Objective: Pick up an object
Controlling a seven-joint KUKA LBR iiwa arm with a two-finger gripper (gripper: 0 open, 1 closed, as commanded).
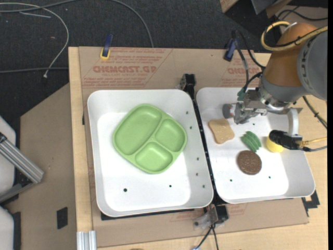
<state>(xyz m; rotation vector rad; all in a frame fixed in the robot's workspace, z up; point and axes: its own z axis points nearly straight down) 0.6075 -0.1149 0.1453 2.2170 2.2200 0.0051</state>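
Toast [222, 131] is our nearest candidate, a tan slice lying flat near the left wall of the right bin [291, 189], and the gripper [240, 113] hangs just above and to the right of it, low in the bin's upper half. From this slanted angle the tool is a dark, cluttered knot under the grey wrist, so we cannot tell how it is set, and we see nothing caught in it. Below and right of the toast lies a small green piece [251, 140], below that a round brown disc [250, 162], and a yellow item [274, 143] sits beside a black fitting near the right wall. All four lie apart from one another. Over in the left bin [104, 191] rests a green divided plate [150, 138], well away from the arm.

We judge the toast to be a light toy, probably stiff plastic or foam, thin and flat, so it will want pinching across its narrow width at the edges, pressed down close to the bin floor. A smooth surface could let it skate sideways. The green piece, narrower and raised, looks to us the easier pinch.
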